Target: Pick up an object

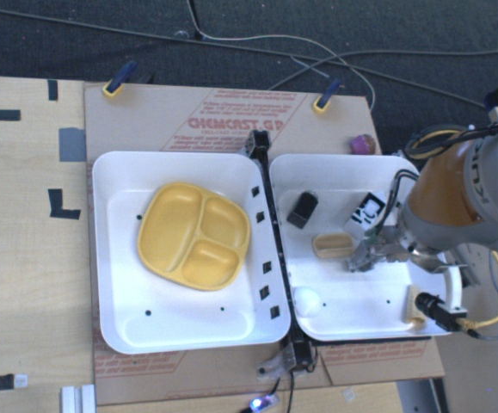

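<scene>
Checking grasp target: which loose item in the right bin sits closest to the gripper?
The tan oblong piece, just left of the gripper. The black block lies farther up-left.

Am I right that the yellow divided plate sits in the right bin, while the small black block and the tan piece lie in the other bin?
Not quite: the camera view shows the yellow divided plate in the left bin; the small black block and tan piece lie in the right bin.

Left bin (111,231) is mostly eaten up by the yellow divided plate (194,235); I only get bare floor along its front edge. Right bin (339,325) is roomier: the black block (302,209), tan oblong piece (333,246) and black-and-white tag (367,210) crowd the back half, and the front-left floor is open apart from a small white lump (307,298).
</scene>
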Controlling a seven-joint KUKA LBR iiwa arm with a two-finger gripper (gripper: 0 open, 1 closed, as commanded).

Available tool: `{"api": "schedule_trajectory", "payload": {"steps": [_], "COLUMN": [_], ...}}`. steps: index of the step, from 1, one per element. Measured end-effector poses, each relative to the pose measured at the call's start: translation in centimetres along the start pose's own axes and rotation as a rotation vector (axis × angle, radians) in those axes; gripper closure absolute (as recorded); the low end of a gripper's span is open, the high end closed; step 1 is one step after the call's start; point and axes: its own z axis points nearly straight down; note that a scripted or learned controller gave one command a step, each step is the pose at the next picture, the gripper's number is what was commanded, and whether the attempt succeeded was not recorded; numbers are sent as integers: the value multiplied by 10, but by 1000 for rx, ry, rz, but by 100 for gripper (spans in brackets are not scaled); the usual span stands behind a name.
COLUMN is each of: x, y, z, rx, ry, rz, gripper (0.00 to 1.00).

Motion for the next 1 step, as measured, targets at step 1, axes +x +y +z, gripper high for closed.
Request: {"api": "schedule_trajectory", "payload": {"steps": [1], "x": [-5], "y": [-1], "z": [-62], "rx": [-1], "ry": [2], "rz": [0], "gripper": [100]}}
